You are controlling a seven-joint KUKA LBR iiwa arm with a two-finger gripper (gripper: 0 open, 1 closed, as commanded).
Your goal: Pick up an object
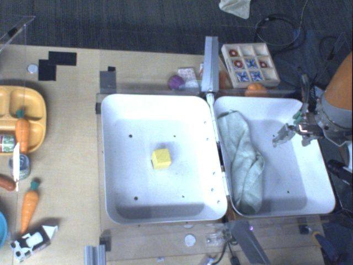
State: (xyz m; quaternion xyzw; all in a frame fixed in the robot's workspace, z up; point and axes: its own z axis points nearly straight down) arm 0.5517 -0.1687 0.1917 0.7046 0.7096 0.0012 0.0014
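Note:
A small yellow block lies near the middle of the left white bin. A crumpled grey-green cloth lies along the left side of the right white bin, from its back corner to its front wall. My gripper hangs over the right part of the right bin, to the right of the cloth and apart from it. Its fingers stand open with nothing between them.
Behind the bins lie a tic-tac-toe board, a purple toy and an orange thing. At the far left are a yellow tray with toy food and a loose carrot. A metal divider stands between the bins at the back.

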